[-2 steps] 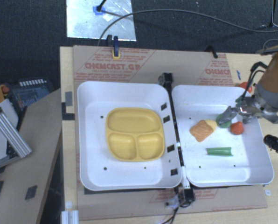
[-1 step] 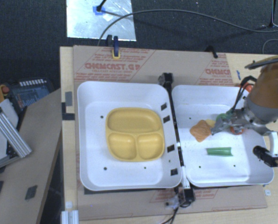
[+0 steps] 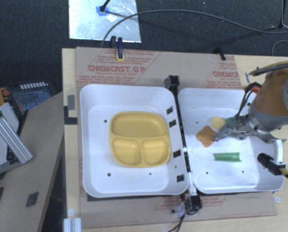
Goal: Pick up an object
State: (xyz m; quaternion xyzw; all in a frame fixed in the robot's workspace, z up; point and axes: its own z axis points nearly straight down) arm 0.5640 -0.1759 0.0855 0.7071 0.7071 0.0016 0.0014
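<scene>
arm (image 3: 274, 100): comes in from the right, wrist low over the right bin (image 3: 202, 178), so it looks like it's mid-reach for a grab

pincer (image 3: 220, 131): honestly can't tell how wide it is or if it's got anything, the tips are a blur of grey metal at the left end of the wrist, nothing visibly clamped

orange piece (image 3: 206, 137): just left of the tip and a bit toward the camera, right up against it as far as I can see, might be touching, might not

yellow piece (image 3: 218, 123): just behind the tip, pale and roundish, partly tucked under the metal

green piece (image 3: 227, 156): toward the camera from the pincer, lying flat and clear of the other two

tray (image 3: 138, 138): well off to the left in the left bin (image 3: 93, 178), yellow, three compartments, not part of this try

how I'd do it: go for orange since it's nearest, centre over it before dropping, straddle it so yellow doesn't get nudged in, close only once low

what could go wrong: the two crowded bits, easy to pinch an edge and have it pop out, green is the safer backup
</scene>
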